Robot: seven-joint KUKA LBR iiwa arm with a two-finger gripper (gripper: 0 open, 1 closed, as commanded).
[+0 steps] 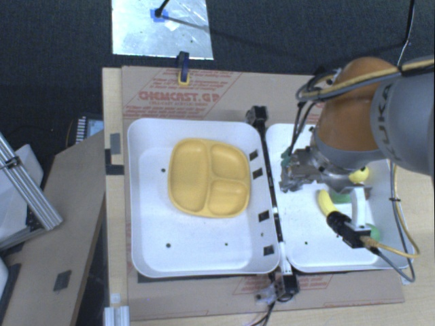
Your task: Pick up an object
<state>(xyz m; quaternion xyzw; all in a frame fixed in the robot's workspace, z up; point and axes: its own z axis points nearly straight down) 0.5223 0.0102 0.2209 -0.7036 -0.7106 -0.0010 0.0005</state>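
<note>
Yellow oblong piece [325,201] lies in the right bin [306,250], mid-bin toward its right half, on the white floor. Its long axis runs diagonally, from upper left to lower right in the camera view. The upper-left end is rounded; the lower-right end is hidden under robot hardware. Which end is the front can't be told.

Same bin: a small yellow-green ball [359,175] just up-right of the piece, partly under the arm [360,114], and a green bit [342,197] touching or just beside the piece's right side; its shape is unclear.

The gripper [293,175] hangs over the right bin's left part, near the divider and left of the oblong piece, apart from it. Open or closed: cannot tell, as the wrist blocks it. Nothing is seen held.

The left bin [149,250] holds one yellow divided plate [207,177], three compartments, lying flat, centred slightly toward the right.

Both bins sit on a brown sheet [224,87] with red print reading "CHEMCAST GP"; the smaller red lines are too faint to read.
</note>
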